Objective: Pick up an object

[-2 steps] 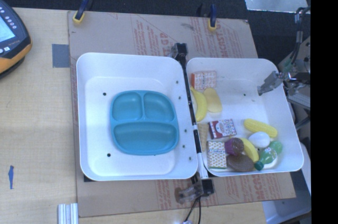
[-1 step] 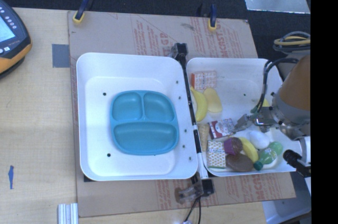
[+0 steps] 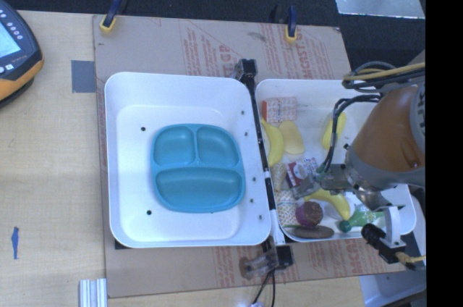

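Spanning the bench, 2 white bins sit side by side: the left bin (image 3: 123,153) holds 1 blue divided plate (image 3: 197,168), lying flat. The arm (image 3: 387,139) reaches in from the right over the right bin (image 3: 318,90). Its gripper (image 3: 334,182) is low among the clutter; whether it is spread or pressed together cannot be determined. Just beside it lie a yellow banana (image 3: 334,201), a dark red round fruit (image 3: 312,212) and a brown oblong piece (image 3: 314,232).

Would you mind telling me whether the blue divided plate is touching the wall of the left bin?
Apart. In the camera view, the blue divided plate lies mid-floor in the left bin, with bare white floor showing all around it.
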Available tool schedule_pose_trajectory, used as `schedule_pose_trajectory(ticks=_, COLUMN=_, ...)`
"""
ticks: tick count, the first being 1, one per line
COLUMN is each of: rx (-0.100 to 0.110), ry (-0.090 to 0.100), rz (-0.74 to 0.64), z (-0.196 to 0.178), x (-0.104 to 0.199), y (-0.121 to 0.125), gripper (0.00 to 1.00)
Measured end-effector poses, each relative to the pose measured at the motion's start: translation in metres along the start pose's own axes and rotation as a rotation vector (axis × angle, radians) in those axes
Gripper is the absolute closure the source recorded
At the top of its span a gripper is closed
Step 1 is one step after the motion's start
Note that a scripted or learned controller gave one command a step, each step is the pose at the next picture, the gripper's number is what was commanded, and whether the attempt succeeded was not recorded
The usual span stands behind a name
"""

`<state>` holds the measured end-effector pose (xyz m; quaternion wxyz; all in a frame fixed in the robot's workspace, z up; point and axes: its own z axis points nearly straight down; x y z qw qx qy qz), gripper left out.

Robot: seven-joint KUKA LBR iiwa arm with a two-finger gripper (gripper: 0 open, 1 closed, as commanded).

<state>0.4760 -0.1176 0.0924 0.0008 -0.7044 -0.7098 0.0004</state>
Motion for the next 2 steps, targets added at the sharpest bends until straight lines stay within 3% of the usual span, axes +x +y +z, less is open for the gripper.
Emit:
schedule_pose_trajectory(ticks=1, rx=0.004, ry=0.0, rz=-0.001, z=-0.009, x=-0.002, y=-0.001, gripper=1.0)
schedule_pose_trajectory(ticks=2, rx=-0.009, ry=0.001, rz=-0.004, z=-0.105, x=0.065, y=0.038, gripper=1.0)
